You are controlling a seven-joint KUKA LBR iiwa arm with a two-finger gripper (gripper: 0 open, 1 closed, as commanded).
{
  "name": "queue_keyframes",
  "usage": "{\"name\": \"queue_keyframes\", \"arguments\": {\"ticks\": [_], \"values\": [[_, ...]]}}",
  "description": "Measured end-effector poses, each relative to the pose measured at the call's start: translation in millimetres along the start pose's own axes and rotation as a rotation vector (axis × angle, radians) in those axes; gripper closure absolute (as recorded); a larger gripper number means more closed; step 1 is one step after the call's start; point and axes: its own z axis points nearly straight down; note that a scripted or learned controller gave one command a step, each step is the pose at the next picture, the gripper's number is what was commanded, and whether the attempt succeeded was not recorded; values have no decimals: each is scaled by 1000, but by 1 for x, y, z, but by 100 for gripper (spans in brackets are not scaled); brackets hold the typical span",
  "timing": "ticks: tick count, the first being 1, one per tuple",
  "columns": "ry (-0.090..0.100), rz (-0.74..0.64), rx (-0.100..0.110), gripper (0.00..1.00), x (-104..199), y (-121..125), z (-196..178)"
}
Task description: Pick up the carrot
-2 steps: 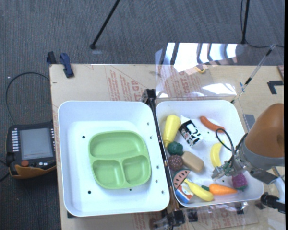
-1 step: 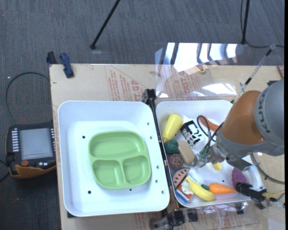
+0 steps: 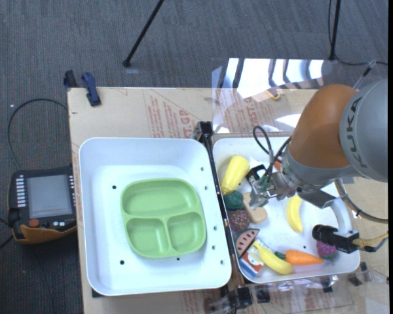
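- Orange carrot (image 3: pixel 302 257) with green tip, lying flat near front edge of right bin (image 3: pixel 344 264), long axis roughly left-right.
- Carrot just beside yellow banana (image 3: pixel 273 258) on its left; touching or not, cannot tell.
- Purple grape bunch (image 3: pixel 326 248) just right of carrot, partly under a black cylindrical part (image 3: pixel 333 235).
- Gripper (image 3: pixel 265 190) over middle-left of right bin, well apart from carrot; above and left of it in camera view.
- Fingers blurred among cables and toys; apart or together, cannot tell. Nothing seen between them.
- Grey arm (image 3: pixel 373 129) entering from right, orange band (image 3: pixel 321 126) big and close to camera, covering back part of right bin.
- Yellow corn-like toy (image 3: pixel 235 173) at left of right bin, near divider, tilted.
- Dark green toy (image 3: pixel 234 201) just below corn piece.
- Tan flat piece (image 3: pixel 255 213) just below gripper, beside green toy.
- Second banana (image 3: pixel 294 213) upright-ish in bin centre, between gripper and carrot.
- Watermelon slice (image 3: pixel 244 240) at front left of right bin, next to lower banana.
- Small dark round item (image 3: pixel 240 220) between green toy and watermelon; too small to identify.
- Left bin (image 3: pixel 98 175) holding green divided plate (image 3: pixel 162 216), three compartments, sitting centre.
- Cardboard-brown bench top (image 3: pixel 150 110) behind both bins, red printed marks on it.
- Blue clamp (image 3: pixel 90 87) at back left corner of bench.
- Teach pendant (image 3: pixel 42 203) with grey screen on dark carpet left of bench, cable looping behind it.
- Tripod legs (image 3: pixel 150 25) on carpet at back.
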Motion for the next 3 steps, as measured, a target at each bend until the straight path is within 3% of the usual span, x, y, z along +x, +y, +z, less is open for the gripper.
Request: {"name": "queue_keyframes", "arguments": {"ticks": [1, 2, 3], "values": [[4, 2, 17, 100, -1, -2, -2], [2, -285, 12, 100, 54, -18, 5], [0, -305, 11, 100, -7, -54, 4]]}}
